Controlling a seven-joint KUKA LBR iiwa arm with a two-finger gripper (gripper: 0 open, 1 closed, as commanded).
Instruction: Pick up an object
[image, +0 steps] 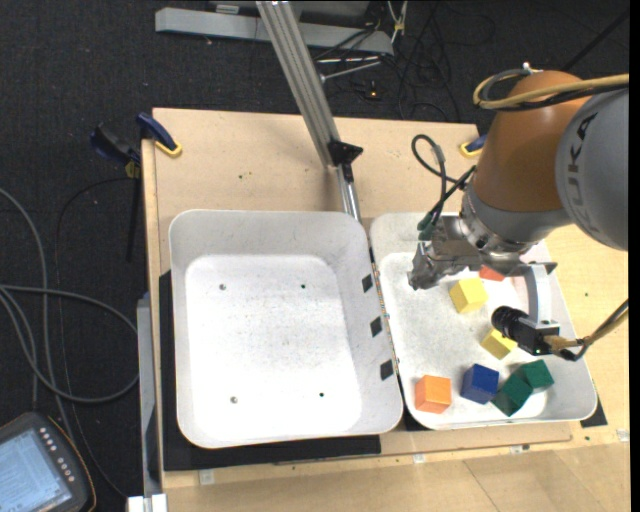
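Yellow block (467, 295) in right bin (420, 400), just right of gripper (424, 278); grip state unclear. "KU" legible on arm (590, 150).

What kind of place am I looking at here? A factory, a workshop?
Most likely a robotics test lab. A grey and orange arm reaches over two white bins on a wooden bench, coloured blocks lie in the right bin, and loose cables trail over the dark floor.

Wooden bench (250, 160) on dark carpet; blue-and-yellow clamps (150, 132) at its far-left corner; tablet screen (35, 470) lower left; loose cables (50, 300).
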